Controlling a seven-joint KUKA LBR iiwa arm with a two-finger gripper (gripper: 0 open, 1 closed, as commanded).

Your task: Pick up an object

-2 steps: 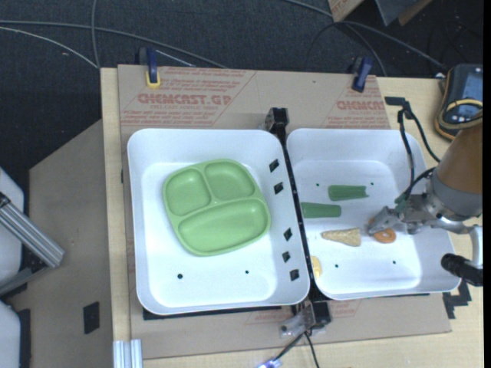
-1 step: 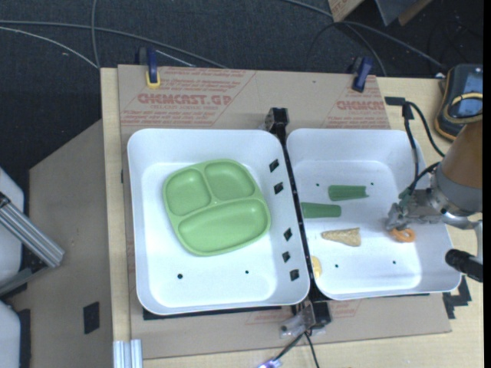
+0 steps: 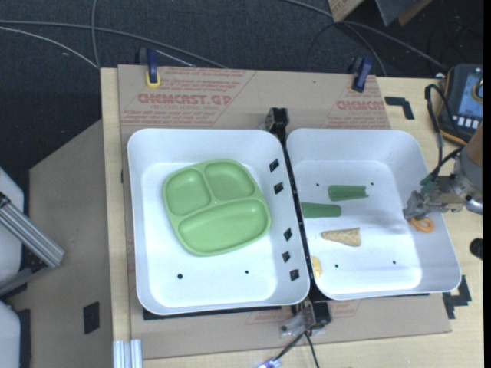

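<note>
Camera view: we are positioning the claw (image 3: 420, 205) at the right rim of the right bin (image 3: 399, 278), before any grasp.

We are seeing the claw low over the right wall of that bin, with a small orange piece (image 3: 423, 224) just below its tip; whether that piece is between the tips we cannot tell, nor can we tell how wide the claw is set. We are judging the pick as not yet secured. The candidate objects are lying on the bin floor, well apart from the claw: a green wedge (image 3: 347, 193), a green bar (image 3: 320, 210) touching the centre divider, and a tan slice (image 3: 341, 237). The left bin (image 3: 153, 274) is carrying a green divided plate (image 3: 216, 205). The next move calls for centring over one object, then descending.
</note>
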